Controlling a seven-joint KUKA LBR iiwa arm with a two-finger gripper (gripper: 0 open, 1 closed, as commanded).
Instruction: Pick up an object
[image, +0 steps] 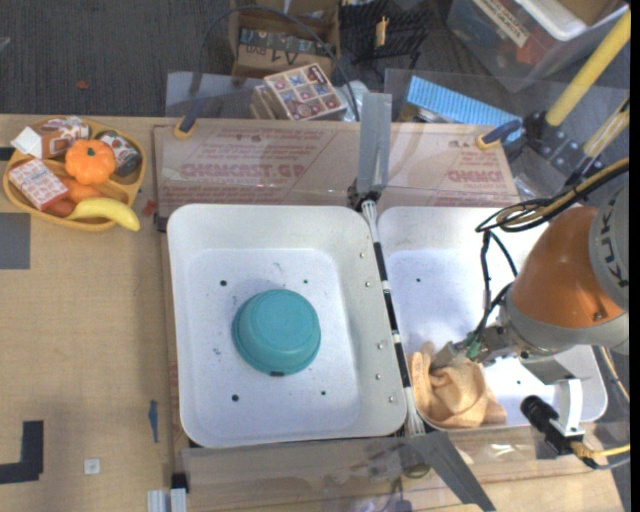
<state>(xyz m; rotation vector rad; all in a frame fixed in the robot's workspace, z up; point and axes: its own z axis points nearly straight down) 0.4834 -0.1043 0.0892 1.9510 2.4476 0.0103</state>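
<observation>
1. Right-hand bin (440, 250), lower-left corner, toward 7 o'clock of that bin: one tan, soft-looking crumpled object (455, 392), possibly cloth or a plush piece; exact kind not legible. It lies against the bin's left wall and front rim.
2. Gripper (478, 347): positioned at the object's 1 o'clock edge, directly over or touching it. Whether it is parted, closed or clamped on the object cannot be told; the orange wrist band and grey housing hide the tips.
3. Left-hand bin (200, 240): one teal bowl (277, 331), upturned, near centre. Not involved.
4. Step in hand, judged: the descent and grasp on the tan object. To do it well, centre over the bulk of the object, away from the corner walls, go deep enough to gather material, close fully before lifting, then lift straight.
5. Orientation: lumpy, no clear front. Long axis appears to run roughly from 10 o'clock to 4 o'clock, along the bin's front corner; a grasp across that axis looks best.
</observation>
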